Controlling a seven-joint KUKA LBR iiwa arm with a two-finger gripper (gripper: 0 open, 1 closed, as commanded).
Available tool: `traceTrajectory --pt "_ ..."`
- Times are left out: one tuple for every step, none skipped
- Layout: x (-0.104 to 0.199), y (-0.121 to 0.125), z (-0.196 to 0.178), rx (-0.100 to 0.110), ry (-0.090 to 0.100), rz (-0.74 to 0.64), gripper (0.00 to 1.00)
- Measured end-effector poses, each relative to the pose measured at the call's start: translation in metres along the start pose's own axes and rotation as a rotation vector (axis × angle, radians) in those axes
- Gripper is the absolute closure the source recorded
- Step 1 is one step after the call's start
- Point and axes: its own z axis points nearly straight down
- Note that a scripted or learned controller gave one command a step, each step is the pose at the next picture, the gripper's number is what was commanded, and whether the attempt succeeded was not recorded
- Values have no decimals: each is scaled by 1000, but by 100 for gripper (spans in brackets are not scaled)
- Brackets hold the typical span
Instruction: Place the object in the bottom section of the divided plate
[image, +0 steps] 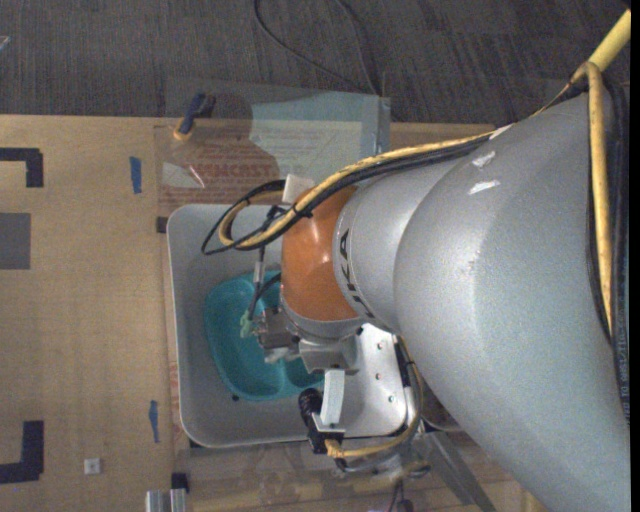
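**Arm over the plate, grip hidden**

The grey arm (500, 280) is closest to the camera and covers the right half of the view. Its orange band (310, 270) sits right above the work spot. Below the band, the gripper (268, 335) points down over the teal plate (228, 330), probably low so it can set something down. The wrist blocks it, so I cannot tell if the gripper is open, closed or pinching anything.

A small pale-green bit (246, 322) at the gripper's left edge, over the plate, may be the object, but it's too blurry to be sure.

The plate lies in the white bin (190, 300), likely to keep things contained. The bin rests on the brown bench (80, 300).
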Motion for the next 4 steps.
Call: traceTrajectory --pt "10 -6 15 -37 1 -188 100" --pt "-32 53 -108 -4 5 -45 100" --pt "0 17 -3 -23 7 -280 100" --pt "17 0 14 -56 2 -175 100"
